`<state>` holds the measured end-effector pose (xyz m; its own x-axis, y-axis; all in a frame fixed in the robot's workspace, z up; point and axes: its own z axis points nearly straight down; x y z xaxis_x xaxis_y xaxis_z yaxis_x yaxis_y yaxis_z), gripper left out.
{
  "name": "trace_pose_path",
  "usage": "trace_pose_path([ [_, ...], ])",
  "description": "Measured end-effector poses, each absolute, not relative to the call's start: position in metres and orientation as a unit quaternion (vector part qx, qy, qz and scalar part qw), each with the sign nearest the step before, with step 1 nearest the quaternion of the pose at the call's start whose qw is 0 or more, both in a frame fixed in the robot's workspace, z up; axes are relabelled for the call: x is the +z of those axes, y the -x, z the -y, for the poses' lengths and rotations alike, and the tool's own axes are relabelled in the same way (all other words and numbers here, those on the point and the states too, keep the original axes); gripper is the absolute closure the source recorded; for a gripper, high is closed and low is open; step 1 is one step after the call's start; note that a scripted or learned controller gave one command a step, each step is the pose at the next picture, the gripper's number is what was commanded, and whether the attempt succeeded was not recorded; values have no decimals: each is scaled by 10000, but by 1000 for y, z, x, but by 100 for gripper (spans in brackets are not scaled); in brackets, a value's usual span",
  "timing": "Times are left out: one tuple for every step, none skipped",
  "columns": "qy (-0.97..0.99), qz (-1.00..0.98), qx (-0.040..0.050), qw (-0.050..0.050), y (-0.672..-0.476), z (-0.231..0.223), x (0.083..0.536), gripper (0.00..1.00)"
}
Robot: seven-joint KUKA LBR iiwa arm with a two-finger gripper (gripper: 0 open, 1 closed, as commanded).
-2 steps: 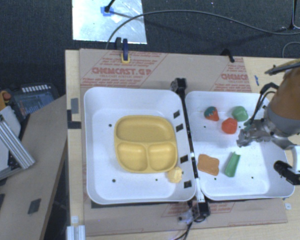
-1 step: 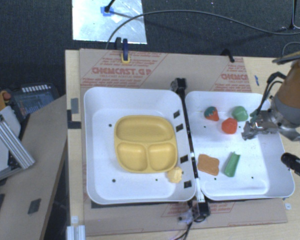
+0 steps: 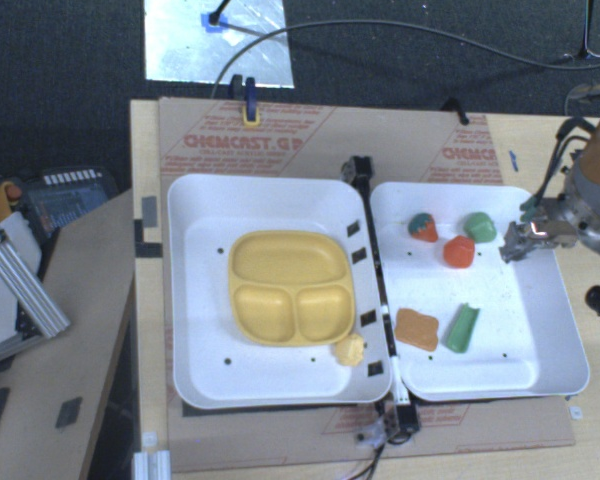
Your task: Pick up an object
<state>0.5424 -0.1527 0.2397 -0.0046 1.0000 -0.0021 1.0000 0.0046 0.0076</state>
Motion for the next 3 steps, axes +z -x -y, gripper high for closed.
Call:
trace_pose_path([
  [-7040, -7102, 15, 6, -544, 106, 230, 100],
  [-7035, -7107, 16, 6, -552, 55, 239, 100],
  [-7036, -7106, 12, 1, -558, 2, 244, 100],
])
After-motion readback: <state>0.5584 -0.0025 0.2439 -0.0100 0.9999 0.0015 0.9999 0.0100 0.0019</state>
